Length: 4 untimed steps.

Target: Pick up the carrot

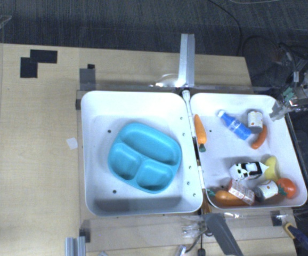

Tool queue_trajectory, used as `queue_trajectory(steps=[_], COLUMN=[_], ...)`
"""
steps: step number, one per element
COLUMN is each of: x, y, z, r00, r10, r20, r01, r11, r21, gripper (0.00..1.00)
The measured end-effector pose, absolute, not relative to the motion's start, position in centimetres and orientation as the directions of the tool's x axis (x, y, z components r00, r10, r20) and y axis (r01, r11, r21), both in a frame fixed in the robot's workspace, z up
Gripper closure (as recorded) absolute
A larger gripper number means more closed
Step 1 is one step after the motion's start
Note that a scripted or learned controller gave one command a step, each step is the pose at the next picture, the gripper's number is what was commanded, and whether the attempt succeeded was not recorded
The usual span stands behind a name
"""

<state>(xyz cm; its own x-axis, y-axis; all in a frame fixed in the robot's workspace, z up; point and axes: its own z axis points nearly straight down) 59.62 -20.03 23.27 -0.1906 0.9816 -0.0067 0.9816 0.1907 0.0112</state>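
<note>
The carrot (199,132) is a slim orange piece with a green end. It lies lengthwise against the left wall of the right bin (287,143), near the divider between the two bins. My gripper (281,106) hangs over the far right corner of that bin, well to the right of the carrot and apart from it. Nothing shows in its grasp.
The right bin also holds a blue bottle (235,126), a small grey can (254,120), an orange sausage (259,138), a cow toy (248,170), a yellow pear (272,167) and several items at its front edge. A blue divided plate (144,157) lies in the left bin (95,143).
</note>
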Motion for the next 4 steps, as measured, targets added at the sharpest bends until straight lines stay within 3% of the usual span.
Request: queue_trajectory(steps=[1, 2, 3, 4], x=[61.0, 60.1, 60.1, 55.4], y=[-19.5, -20.5, -20.5, -20.7], z=[22.1, 12.5, 12.6, 9.1], r00=[-0.391, -0.353, -0.353, -0.525], r10=[0.921, 0.936, 0.936, 0.851], r20=[-0.005, -0.003, -0.003, -0.015], r01=[0.92, 0.936, 0.936, 0.851], r11=[0.391, 0.353, 0.353, 0.525], r21=[0.006, 0.004, 0.005, 0.011], gripper=[1.0, 1.0, 0.0, 0.0])
